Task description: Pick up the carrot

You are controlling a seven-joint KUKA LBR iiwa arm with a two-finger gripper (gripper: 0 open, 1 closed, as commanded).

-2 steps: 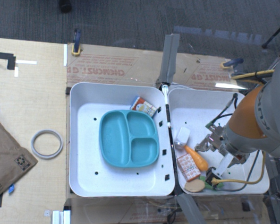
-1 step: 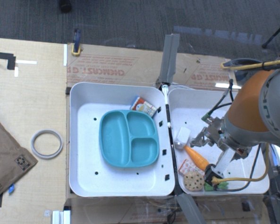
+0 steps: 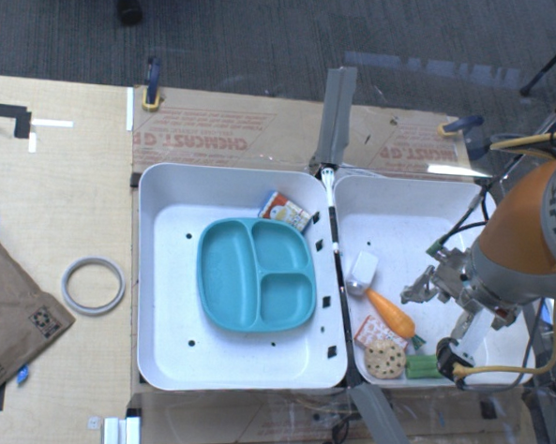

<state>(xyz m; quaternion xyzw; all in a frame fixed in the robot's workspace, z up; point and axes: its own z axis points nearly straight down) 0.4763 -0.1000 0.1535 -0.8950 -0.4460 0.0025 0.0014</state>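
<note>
Hovering gripper (image 3: 433, 290) in rt bin (image 3: 406, 207), grip state unclear, carrot (image 3: 392, 314) just beside

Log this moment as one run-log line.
target: carrot in right bin, beside white block | gripper: right of carrot, not holding it | status: not picked

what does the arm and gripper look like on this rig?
The arm has a bulky orange band over a grey wrist section. Below it sits a silver-grey metal gripper with thin linkage-like parts. A yellowish cable loops beneath it, and dark cables run past the arm.
</note>
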